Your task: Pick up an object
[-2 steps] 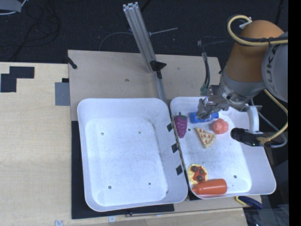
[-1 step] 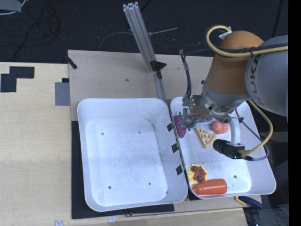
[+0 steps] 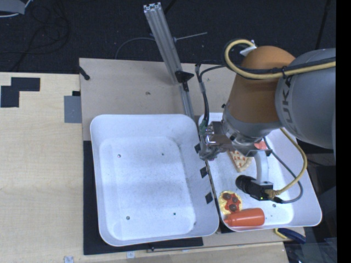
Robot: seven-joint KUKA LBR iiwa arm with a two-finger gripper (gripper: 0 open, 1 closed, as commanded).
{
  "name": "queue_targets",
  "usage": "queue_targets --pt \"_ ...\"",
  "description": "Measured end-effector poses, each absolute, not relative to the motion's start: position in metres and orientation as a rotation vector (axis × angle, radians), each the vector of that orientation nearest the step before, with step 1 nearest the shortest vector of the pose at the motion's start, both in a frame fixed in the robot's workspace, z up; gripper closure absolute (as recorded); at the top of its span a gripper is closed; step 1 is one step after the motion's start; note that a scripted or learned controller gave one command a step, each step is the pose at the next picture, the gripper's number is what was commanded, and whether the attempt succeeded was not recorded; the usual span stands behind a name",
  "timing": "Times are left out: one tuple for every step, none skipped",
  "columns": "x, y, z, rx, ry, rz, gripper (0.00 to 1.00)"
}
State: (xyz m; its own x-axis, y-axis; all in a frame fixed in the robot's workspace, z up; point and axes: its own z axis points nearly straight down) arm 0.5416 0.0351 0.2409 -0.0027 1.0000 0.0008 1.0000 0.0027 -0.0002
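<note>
- I see the arm (image 3: 274,100) reaching in over the right bin (image 3: 304,215), its orange band above the bin's far half; the grey body covers the bin's far right corner
- The gripper (image 3: 211,141) sits low at the right bin's left edge, close against the wall shared with the left bin (image 3: 109,229); I cannot tell whether it is released or clenched, as the wrist hides it; I see nothing clearly held in it
- A checked wedge (image 3: 239,159) lies in the right bin just beside the gripper, partly under the wrist; a scrap of red (image 3: 262,145) shows at the wrist's right side, too hidden to name
- A red sausage (image 3: 244,217) lies along the right bin's near edge; a yellow piece with dark red spots (image 3: 230,201) touches it on the far side
- A black cable fitting (image 3: 253,188) hangs above the bin's middle, near the yellow piece
- A metal rail (image 3: 167,48) slants away from the bins' far edge
</note>
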Motion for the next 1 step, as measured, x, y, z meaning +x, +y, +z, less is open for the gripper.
queue_targets --pt "0.5266 0.0803 0.2392 -2.217 -2.224 0.000 1.00"
